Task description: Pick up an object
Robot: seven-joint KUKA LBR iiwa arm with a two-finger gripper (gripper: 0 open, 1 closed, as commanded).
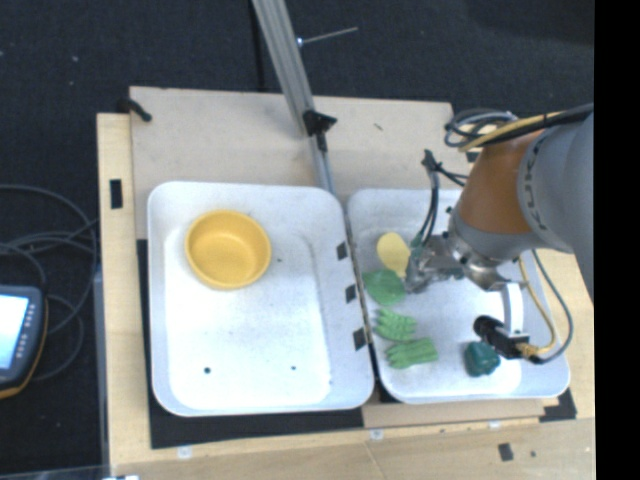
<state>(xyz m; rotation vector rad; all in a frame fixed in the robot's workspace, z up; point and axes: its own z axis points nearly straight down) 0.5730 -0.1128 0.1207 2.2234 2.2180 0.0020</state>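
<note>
— So, biggest first: what's on the bench (120,268)?

— Two bins. The left bin (250,368) carries a yellow bowl (229,249) toward ten o'clock. The right bin (440,388) has the arm (520,198) over it, reaching in from three o'clock.

— And the gripper (418,271)?

— Low over the right bin's left half. Whether its jaws are wide or narrow, I cannot tell.

— Nearest object?

— A yellow piece (393,252) at its ten o'clock and a green lump (384,287) at eight, both just beside it. Two ribbed green toys (402,338) lie at six, long axes roughly nine-to-three. A teal toy (481,359) sits at five.

— Room?

— Flat floor, but the bin wall is close at nine.
</note>
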